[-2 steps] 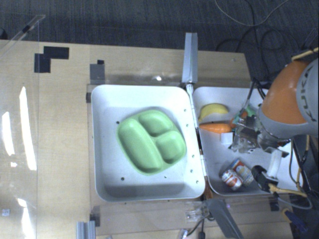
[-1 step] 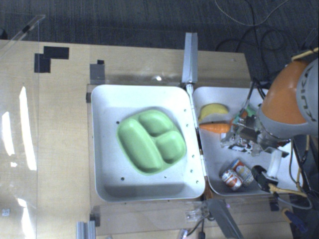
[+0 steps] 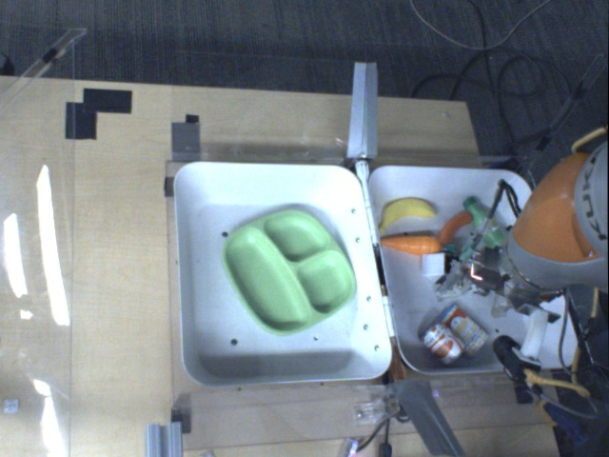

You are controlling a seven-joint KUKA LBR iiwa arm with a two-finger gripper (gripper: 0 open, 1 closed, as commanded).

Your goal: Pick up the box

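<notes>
A small box [image 3: 453, 334] with red, white and blue print lies tilted near the front of the right bin [image 3: 411, 350]. My gripper [image 3: 463, 276] hangs low over the middle of that bin, just behind the box and apart from it. A small white piece [image 3: 433, 263] shows at the gripper's left side; I cannot make out what it is. The grey arm with its orange band [image 3: 561, 222] comes in from the right and hides the bin's right part.
A yellow fruit [image 3: 407, 212], a carrot [image 3: 411, 246], a red-orange item [image 3: 455, 225] and a green piece [image 3: 473, 208] lie at the back of the right bin. The left bin [image 3: 205, 341] holds a green three-part tray [image 3: 288, 269]. Cables [image 3: 542, 369] hang at the right.
</notes>
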